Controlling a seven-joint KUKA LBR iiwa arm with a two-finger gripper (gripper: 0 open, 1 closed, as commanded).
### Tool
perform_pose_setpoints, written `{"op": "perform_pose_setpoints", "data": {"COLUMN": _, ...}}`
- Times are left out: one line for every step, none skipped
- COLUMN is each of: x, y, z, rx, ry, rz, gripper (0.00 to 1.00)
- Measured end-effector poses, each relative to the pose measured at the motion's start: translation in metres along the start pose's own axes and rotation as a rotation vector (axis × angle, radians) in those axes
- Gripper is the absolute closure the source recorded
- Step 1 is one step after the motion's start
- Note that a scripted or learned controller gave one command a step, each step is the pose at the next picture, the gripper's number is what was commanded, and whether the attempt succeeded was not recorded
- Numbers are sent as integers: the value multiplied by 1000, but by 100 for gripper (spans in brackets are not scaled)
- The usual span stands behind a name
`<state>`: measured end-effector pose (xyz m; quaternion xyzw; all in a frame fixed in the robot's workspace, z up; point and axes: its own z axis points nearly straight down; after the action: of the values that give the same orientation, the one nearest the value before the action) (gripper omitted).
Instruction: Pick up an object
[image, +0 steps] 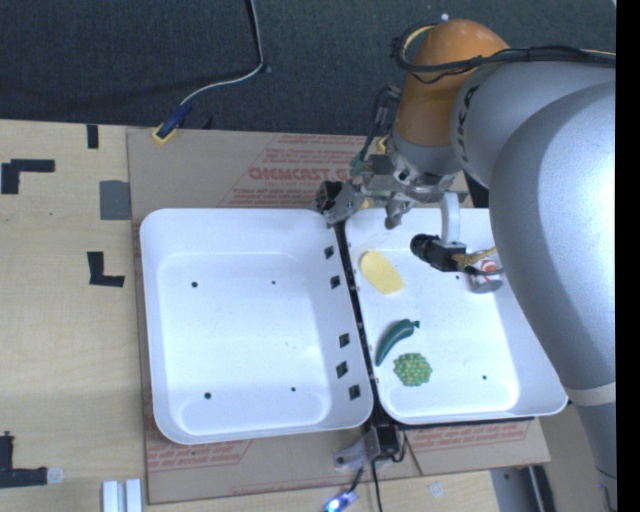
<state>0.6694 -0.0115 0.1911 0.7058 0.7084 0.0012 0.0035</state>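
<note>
At the far edge of the right bin (520, 405), end effector (395, 205) hovers, state cannot tell. Yellow piece (381, 272) lies just below it near the divider; green pepper (394, 340) and green ball (412, 369) toward the near edge. Risk: a descent close to the divider could strike the wall or nudge the yellow piece aside.

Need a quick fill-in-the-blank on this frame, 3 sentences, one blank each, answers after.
1. The yellow piece, the green pepper and the round green item all lie in the ____ bin.
2. The band above the arm's wrist is coloured ____.
3. The round green item lies nearer the camera than the ____ pepper.

Missing words: right; orange; green
</note>
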Motion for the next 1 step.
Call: {"op": "perform_pose_setpoints", "data": {"x": 76, "y": -5, "z": -29, "rx": 6, "ry": 5, "rz": -4, "gripper": 0}}
